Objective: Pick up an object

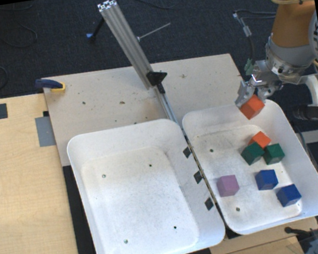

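The gripper (250,99) pinches an orange block (252,106) between its two fingers, up in the air over the top edge of the right bin (247,223), in the upper right of the frame. Down in that bin lie another orange block (261,139), two green blocks (251,153) (274,153), two blue blocks (266,179) (289,194) and a purple block (227,185). The left bin (90,147) sits beside it.

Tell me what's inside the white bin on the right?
Inside the shallow white right bin lie six cubes: one orange, two green, one purple, two blue. Nothing looks covered.
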`<move>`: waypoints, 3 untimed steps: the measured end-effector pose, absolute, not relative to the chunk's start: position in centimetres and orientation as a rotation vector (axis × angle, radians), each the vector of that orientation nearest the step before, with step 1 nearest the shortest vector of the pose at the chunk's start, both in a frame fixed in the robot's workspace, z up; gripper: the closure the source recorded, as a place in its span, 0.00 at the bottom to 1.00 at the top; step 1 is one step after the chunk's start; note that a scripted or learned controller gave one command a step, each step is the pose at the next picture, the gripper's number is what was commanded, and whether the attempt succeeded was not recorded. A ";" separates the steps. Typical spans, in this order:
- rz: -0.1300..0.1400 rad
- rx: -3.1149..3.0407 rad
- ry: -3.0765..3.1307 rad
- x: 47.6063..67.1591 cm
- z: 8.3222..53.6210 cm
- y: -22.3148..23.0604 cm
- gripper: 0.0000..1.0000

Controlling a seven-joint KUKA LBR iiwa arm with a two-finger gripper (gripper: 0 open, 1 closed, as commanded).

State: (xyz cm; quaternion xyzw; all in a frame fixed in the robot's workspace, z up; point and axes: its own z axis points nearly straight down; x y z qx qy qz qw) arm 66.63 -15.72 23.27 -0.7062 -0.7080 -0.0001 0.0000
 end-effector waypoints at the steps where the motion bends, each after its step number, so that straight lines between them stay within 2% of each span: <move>1: 0.004 -2.213 -2.220 63.7 22.1 -11.3 1.00; 3: 0.005 -2.214 -2.220 59.6 21.1 -3.5 1.00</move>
